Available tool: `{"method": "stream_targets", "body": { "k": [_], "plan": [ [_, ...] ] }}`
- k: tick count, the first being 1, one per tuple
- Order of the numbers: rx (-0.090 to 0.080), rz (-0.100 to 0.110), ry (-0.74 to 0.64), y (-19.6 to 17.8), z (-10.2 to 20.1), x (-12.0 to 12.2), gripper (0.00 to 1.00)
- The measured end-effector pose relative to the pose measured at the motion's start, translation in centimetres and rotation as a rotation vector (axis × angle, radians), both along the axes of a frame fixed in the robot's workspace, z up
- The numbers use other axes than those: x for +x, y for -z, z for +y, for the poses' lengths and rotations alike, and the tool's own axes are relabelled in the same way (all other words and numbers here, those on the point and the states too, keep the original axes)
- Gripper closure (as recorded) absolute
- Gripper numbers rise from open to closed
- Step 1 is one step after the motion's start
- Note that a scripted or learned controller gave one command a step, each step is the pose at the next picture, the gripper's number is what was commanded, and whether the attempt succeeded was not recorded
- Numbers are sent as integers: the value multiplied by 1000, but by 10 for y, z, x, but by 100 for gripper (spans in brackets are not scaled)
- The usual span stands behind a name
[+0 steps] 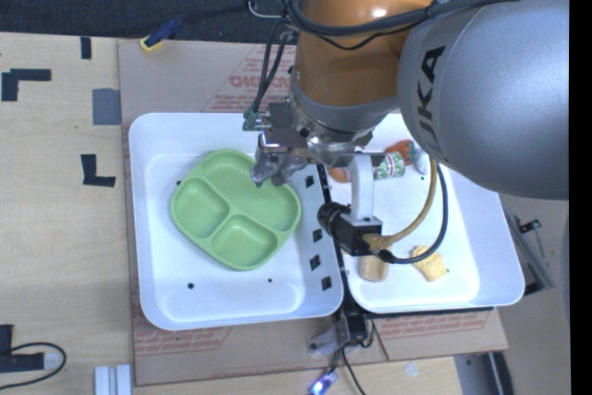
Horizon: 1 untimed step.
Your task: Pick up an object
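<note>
Pale wooden bench (55,227) carries two white bins; whether the jaws of the gripper (270,169) are released or clenched, I cannot tell; they hang over the upper rim of the green divided plate (236,219) in the left bin (153,291); pinching that rim squarely seems wisest; the arm (416,60) hides much of the right bin (481,282).

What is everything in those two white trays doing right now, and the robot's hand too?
Green plate: lying flat, right way up, in the left bin, nothing in its compartments.
Gripper: low over the plate's far rim.
Small bottle: on its side in the right bin, partly hidden by the arm.
Two tan pieces: resting on the right bin's floor, apart from each other.
</note>
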<state>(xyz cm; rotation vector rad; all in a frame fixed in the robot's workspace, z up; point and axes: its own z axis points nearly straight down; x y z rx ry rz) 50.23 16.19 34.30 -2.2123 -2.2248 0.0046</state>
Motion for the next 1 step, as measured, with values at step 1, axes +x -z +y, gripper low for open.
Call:
{"method": "stream_targets", "body": {
  "k": [1],
  "plan": [
    [-2, -7, 11, -44, -82, -19, 100]
  ]
}}
